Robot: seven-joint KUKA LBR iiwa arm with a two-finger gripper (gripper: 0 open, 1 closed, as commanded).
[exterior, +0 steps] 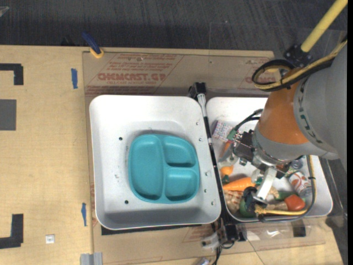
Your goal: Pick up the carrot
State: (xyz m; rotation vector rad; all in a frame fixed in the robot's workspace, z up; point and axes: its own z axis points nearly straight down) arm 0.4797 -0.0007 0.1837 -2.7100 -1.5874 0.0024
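The gripper, pale fingers with dark tips, reaches down into the right bin; whether the jaws are apart or together cannot be told. The carrot, a smooth orange taper, lies just left of the fingers among mixed clutter. The left bin, smooth white plastic with rounded corners, holds a teal divided plate.

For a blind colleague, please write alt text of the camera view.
A grey arm with an orange band reaches into the right white bin, its gripper low over cluttered toy foods beside an orange carrot. The left white bin holds a teal three-compartment plastic tray.
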